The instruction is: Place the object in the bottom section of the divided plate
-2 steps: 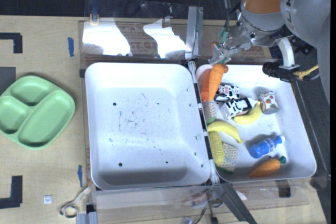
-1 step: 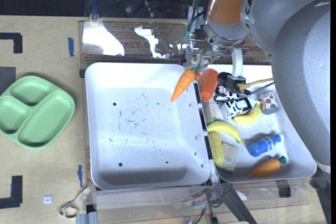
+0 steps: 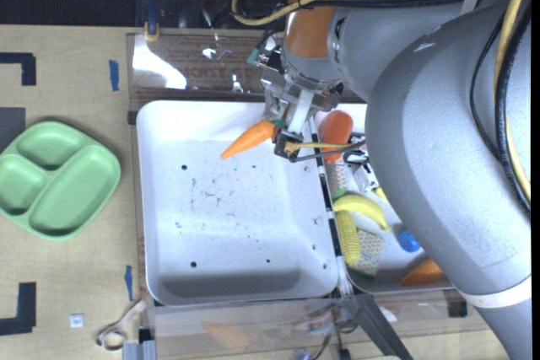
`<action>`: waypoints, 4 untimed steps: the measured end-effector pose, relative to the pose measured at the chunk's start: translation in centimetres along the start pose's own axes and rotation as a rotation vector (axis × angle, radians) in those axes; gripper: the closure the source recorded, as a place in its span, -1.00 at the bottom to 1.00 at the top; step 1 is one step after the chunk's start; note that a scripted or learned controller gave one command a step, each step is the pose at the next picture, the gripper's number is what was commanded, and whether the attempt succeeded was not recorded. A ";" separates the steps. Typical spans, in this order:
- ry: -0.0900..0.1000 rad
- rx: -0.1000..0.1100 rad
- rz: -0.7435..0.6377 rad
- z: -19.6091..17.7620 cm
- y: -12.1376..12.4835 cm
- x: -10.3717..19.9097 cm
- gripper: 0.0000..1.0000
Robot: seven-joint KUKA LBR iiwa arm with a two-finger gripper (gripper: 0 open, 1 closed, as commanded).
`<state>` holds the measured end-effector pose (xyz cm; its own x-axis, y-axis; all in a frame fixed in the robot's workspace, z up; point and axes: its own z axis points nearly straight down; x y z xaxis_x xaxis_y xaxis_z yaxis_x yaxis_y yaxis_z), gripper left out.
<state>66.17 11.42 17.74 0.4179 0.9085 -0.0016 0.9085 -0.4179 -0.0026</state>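
An orange carrot hangs tilted over the far right corner of the left white bin, its tip pointing down-left. My gripper is shut on the carrot's thick end, with the orange-banded wrist directly above it. The green divided plate lies on the wooden bench to the left of the bins, well away from the gripper. It has two small sections on its upper left and one long section on its lower right.
The right bin holds a red-orange vegetable, a banana, a corn cob, a blue item and another orange piece. The grey arm covers much of that bin. Scissors lie at the bench's near edge.
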 end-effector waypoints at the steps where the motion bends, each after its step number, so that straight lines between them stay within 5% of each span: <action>1: 0.004 -0.001 0.523 4.5 -2.5 6.5 1.00; 2: 0.003 0.000 0.561 7.3 -0.3 -0.6 1.00; 3: 0.005 -0.001 0.567 5.9 -4.6 8.7 1.00; 4: -0.001 0.001 0.419 7.3 -8.6 8.3 1.00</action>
<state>61.84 22.56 10.41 0.7516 0.6596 -0.0033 0.6596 -0.7516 -0.0023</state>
